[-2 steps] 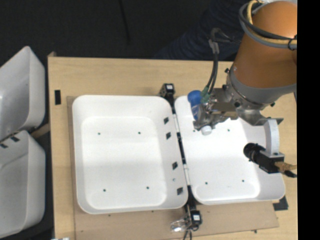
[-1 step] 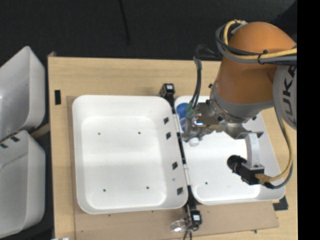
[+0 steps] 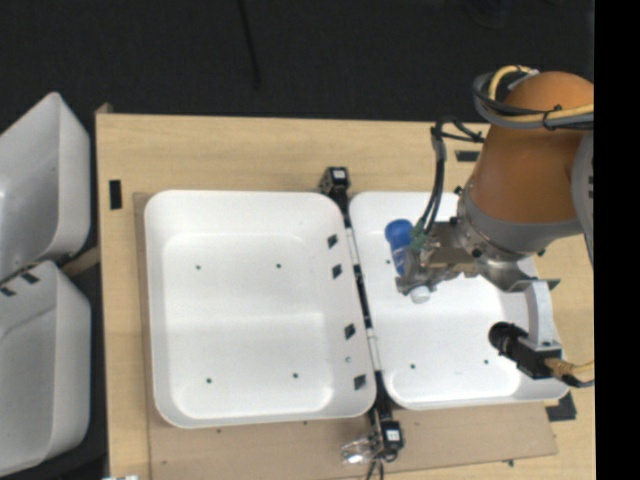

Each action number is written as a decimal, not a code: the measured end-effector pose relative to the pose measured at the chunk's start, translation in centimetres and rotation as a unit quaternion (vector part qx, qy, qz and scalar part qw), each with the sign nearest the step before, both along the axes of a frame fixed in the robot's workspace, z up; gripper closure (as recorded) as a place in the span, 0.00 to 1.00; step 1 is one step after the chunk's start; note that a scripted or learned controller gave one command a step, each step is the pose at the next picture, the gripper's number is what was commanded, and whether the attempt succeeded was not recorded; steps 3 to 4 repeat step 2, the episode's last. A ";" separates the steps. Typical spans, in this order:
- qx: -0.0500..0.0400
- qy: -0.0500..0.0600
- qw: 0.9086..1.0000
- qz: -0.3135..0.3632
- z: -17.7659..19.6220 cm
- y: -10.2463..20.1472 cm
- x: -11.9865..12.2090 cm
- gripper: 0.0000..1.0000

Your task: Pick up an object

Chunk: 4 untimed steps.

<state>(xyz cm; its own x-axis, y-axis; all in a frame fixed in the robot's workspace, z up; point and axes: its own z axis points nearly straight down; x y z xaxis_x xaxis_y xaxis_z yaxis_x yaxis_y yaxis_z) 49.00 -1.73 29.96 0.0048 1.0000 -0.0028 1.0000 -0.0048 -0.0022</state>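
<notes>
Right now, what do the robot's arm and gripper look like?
The arm is bulky and rounded, with a broad orange band above a grey wrist section. Black cables run down its side, and more loop over its top. The gripper is small and metallic grey.

My hand [image 3: 422,273] hangs over the right bin [image 3: 450,368], a blue bottle [image 3: 399,238] just beside it toward frame left. That bin's lower floor lies open; so does the left bin [image 3: 250,268] beyond the joined rims [image 3: 360,298].
</notes>
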 end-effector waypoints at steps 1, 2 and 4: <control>0.001 -0.003 1.000 0.004 2.2 2.6 3.7 1.00; 0.001 -0.002 1.000 0.004 3.6 3.8 2.9 1.00; 0.001 -0.002 1.000 0.004 3.6 3.8 2.9 1.00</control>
